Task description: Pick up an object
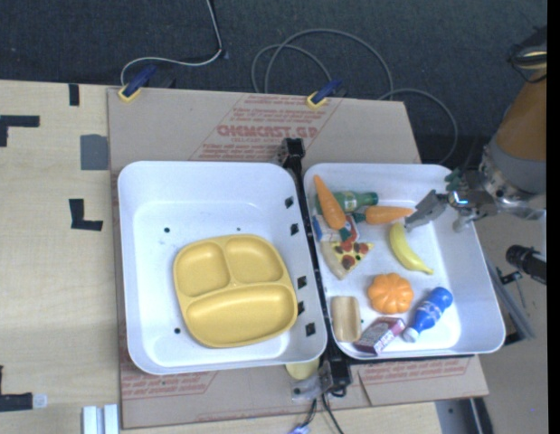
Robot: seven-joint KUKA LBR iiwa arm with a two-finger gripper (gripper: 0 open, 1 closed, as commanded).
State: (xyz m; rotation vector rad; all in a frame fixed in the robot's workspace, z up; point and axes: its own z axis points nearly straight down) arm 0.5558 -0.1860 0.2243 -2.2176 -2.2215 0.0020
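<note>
My gripper (435, 221) hangs over the right side of the right bin (474, 269), fingers spread open with nothing between them. One finger (422, 212) points down-left toward the yellow banana (409, 250) and the tip of a small orange carrot (388, 213). Further left lie a bigger carrot (329, 203), a green bottle (356, 200) and a pizza slice (348, 254). Toward the front of the bin are an orange pumpkin (390, 292), a blue bottle (429, 312), a bread slice (345, 317) and a purple box (378, 335).
The left bin (144, 242) holds a yellow divided plate (234, 287). The arm's grey wrist and orange band (519, 143) come in from the right, above the bin's right rim. Cables loop on the dark floor behind the bench.
</note>
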